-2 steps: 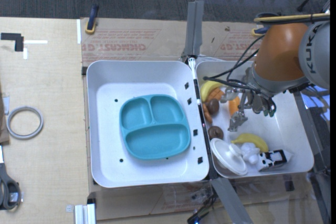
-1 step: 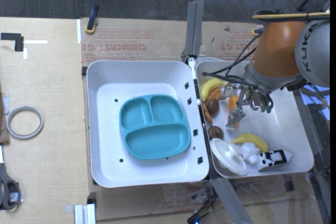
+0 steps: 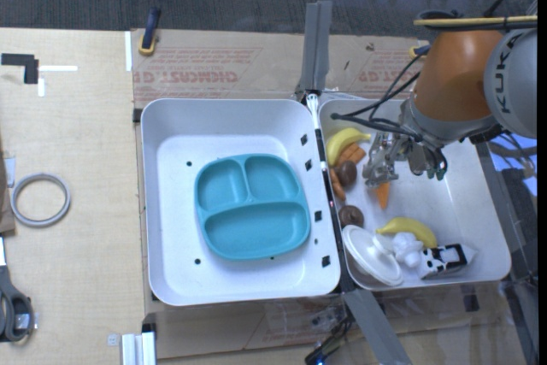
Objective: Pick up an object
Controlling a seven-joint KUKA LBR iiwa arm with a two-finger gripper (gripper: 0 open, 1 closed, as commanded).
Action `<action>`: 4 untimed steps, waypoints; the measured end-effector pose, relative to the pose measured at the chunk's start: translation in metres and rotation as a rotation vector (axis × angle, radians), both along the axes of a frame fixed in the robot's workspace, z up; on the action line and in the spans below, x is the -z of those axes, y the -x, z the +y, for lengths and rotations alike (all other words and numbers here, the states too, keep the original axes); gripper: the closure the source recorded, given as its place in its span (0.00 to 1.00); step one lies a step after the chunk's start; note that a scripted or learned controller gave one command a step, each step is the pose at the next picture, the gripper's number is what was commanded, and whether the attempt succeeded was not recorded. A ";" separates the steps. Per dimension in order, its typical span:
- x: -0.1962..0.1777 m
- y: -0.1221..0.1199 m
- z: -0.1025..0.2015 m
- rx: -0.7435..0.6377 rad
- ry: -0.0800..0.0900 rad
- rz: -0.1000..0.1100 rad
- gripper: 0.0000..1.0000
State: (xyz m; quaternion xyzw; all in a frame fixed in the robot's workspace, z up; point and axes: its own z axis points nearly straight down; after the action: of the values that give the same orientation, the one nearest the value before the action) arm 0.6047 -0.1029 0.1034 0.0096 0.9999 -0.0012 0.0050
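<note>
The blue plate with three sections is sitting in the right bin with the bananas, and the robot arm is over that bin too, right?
Not quite. The camera view shows the blue plate sitting in the left bin, by itself. The bananas are in the right bin, and the robot arm is over that right bin, as you said.

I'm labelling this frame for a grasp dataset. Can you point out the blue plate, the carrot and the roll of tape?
Blue plate (image 3: 253,207): camera view, on the ridge where its compartments meet.
Carrot (image 3: 382,194): camera view, mid-length of its orange body.
Roll of tape (image 3: 17,213): camera view, on the ring's left side.
</note>
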 end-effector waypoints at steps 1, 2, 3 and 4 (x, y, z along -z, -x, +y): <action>0.000 0.000 0.000 0.000 0.000 0.000 0.00; -0.010 -0.001 0.000 -0.001 0.002 -0.005 1.00; -0.010 -0.001 0.000 -0.001 0.001 -0.005 0.00; 0.011 0.027 0.010 0.066 -0.003 0.008 0.00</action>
State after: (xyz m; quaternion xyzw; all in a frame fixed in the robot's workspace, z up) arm 0.5782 -0.0925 0.0922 0.0424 0.9991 0.0001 0.0010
